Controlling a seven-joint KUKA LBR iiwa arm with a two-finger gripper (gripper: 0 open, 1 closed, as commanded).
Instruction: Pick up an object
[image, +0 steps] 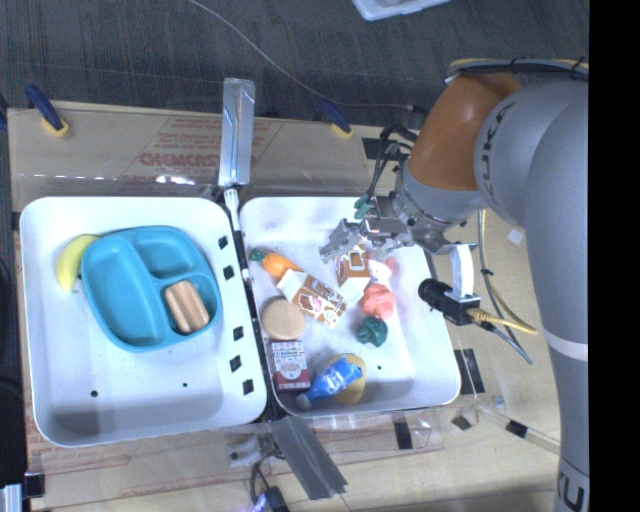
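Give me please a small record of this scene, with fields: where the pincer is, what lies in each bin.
pincer: over the right bin's upper part, above the toys
left bin: blue divided plate holding a brown bread-like piece; banana beside the plate
right bin: carrot, round brown piece, red packet, green toy, pink toy, blue-yellow item
held: nothing visibly between the fingers

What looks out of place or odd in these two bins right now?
The banana in the left bin lies wedged between the blue tray and the bin wall, partly under the tray's rim. Nothing looks spilled or damaged.
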